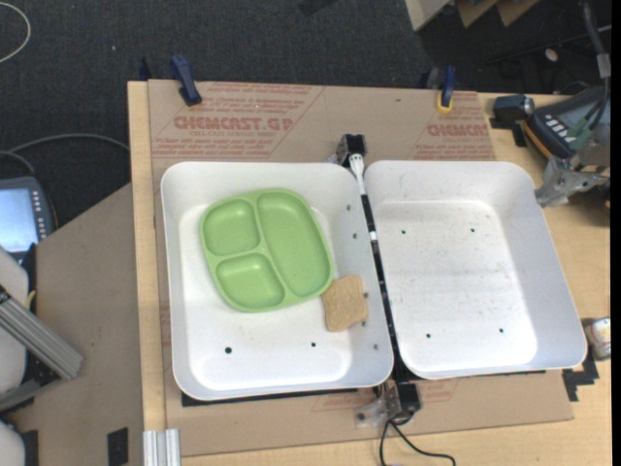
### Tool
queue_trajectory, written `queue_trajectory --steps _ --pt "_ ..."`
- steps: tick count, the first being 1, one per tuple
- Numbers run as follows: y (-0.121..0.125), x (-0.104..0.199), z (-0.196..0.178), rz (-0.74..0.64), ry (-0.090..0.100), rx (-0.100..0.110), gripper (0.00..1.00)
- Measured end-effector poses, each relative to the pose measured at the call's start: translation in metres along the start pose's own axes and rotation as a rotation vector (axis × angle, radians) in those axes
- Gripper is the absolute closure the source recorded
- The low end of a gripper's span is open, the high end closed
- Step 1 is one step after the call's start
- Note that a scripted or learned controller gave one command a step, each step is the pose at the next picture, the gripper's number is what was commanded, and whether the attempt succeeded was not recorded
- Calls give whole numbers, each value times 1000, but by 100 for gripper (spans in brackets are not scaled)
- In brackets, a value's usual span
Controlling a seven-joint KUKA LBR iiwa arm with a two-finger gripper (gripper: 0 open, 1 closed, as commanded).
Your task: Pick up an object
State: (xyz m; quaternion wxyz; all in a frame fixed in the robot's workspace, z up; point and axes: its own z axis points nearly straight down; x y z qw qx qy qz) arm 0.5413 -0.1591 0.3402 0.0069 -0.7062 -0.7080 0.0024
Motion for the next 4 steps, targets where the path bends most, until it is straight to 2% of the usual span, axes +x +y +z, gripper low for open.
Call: queue_trajectory --steps 1,2,3,4 --pt "15 -25 -207 2 -15 -35 100" --pt "-57 -4 -134 4 -3 -6 100" --pt "-63 30 -35 0 -2 -1 100" --pt "-34 79 -204 -5 -9 -36 100"
